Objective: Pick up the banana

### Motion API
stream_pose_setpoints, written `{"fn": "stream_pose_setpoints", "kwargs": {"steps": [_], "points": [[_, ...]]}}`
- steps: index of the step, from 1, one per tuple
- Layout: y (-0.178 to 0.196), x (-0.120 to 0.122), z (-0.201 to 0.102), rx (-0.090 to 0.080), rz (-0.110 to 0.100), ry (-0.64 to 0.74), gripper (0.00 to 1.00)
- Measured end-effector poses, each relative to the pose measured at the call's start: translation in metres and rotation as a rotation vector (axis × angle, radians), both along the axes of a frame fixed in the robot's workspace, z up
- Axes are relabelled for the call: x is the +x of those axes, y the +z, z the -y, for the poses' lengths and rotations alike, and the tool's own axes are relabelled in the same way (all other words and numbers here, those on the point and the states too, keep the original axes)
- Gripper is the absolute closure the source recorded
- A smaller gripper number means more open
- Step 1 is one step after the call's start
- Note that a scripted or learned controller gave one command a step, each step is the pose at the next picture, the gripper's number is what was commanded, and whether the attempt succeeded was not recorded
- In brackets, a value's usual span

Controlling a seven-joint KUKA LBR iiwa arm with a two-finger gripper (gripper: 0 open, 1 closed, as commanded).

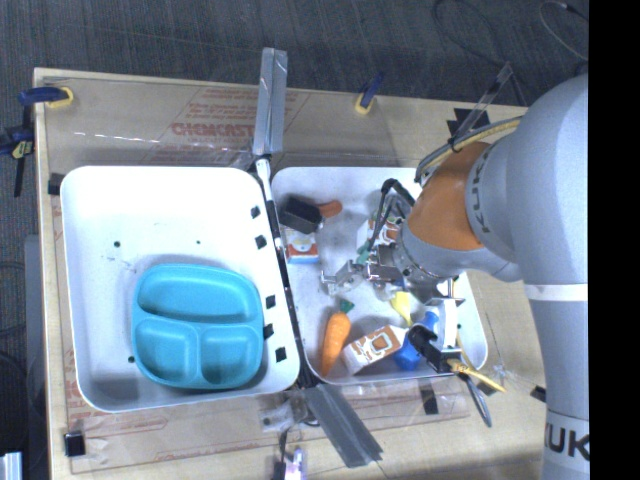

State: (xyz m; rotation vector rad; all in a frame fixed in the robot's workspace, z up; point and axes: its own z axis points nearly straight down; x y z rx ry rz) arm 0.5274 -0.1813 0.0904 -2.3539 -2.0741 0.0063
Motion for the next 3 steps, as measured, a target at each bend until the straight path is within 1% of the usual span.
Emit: {"fn": "stream_pose_setpoints", "kwargs": {"steps": [1,2,3], "points": [[0.0522,-0.0514,0.0254,0.001,0.0,-0.119,0.0],[0.0613,-0.0509,0.0251,0.002,-0.002,-0.116,1.0],[0.0613,-0.0509,0.0251,0.002,-0.002,-0.115,0.0]]}}
